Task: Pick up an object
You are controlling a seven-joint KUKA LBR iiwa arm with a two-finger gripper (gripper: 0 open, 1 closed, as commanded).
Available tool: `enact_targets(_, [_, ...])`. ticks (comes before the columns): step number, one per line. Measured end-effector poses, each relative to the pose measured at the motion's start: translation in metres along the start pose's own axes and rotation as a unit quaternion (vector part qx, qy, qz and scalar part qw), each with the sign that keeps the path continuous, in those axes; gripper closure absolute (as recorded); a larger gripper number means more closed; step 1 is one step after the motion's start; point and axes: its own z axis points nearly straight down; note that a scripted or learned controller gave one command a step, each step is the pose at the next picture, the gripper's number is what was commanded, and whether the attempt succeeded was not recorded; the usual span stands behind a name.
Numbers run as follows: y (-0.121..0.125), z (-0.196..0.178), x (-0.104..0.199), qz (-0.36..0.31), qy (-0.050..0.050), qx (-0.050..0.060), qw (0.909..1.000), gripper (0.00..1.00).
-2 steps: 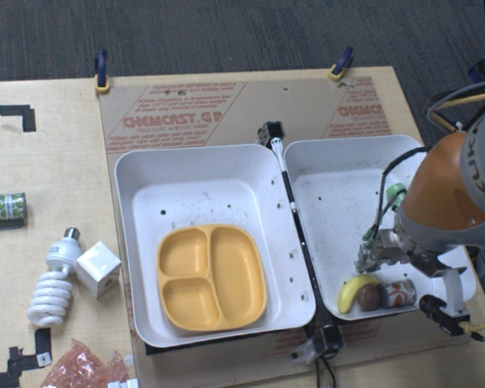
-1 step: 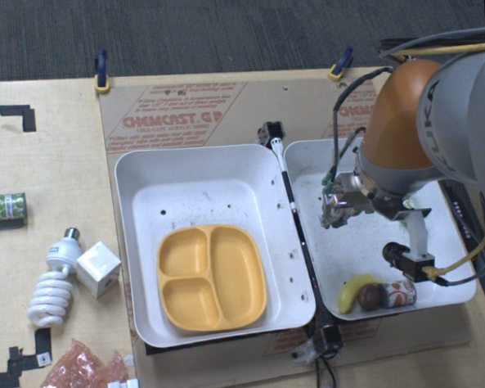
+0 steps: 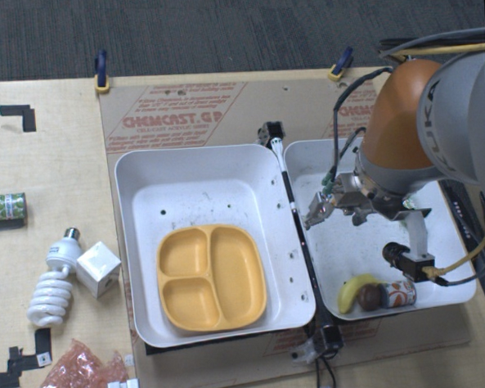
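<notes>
The gripper (image 3: 316, 213) hangs over the right bin's (image 3: 344, 240) left wall, fingers apparently pinching nothing; the banana (image 3: 353, 292) and can (image 3: 400, 293) lie at its near edge.

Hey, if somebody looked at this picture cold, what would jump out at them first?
Probably the yellow three-compartment plastic plate lying in the left white bin. Next, the big grey arm with its orange band looming over the right white bin, where a yellow banana lies at the near wall.
</notes>
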Motion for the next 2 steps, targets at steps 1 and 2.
enact_targets(1, [0.0535,0.1003,-0.0743,0.000,0.000,0.000,1.0000,0.00])
enact_targets(2, [0.0539,0.0904,-0.0745,0.000,-0.001,0.000,1.0000,1.00])
